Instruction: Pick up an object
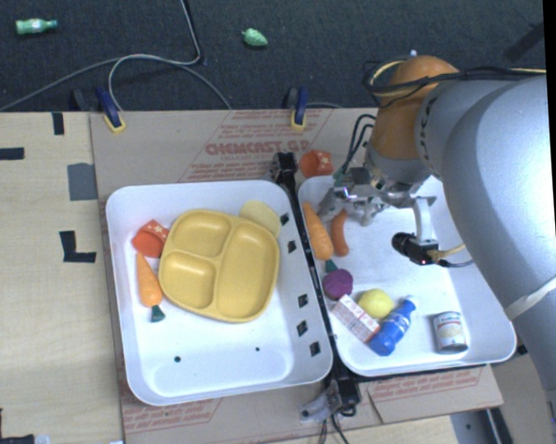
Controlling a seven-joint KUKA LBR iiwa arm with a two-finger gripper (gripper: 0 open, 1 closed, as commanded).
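in the right bin [474, 350], near to far: a small can [448, 331] and a blue bottle [393, 327] lying aslant, then an orange carrot [317, 231] at the upper left, long axis up-down in frame. it looks light, stiff and smooth; best taken across its middle. the gripper [350, 201] hovers just beside it, whether clenched or released i cannot tell.

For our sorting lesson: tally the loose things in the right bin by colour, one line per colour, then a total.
Orange: 2, a carrot and a smaller piece
Purple: 1, a round piece
Yellow: 1, a lemon
Blue: 1, a bottle
Red and white: 1, a small box
Grey: 1, a can
Total: 7
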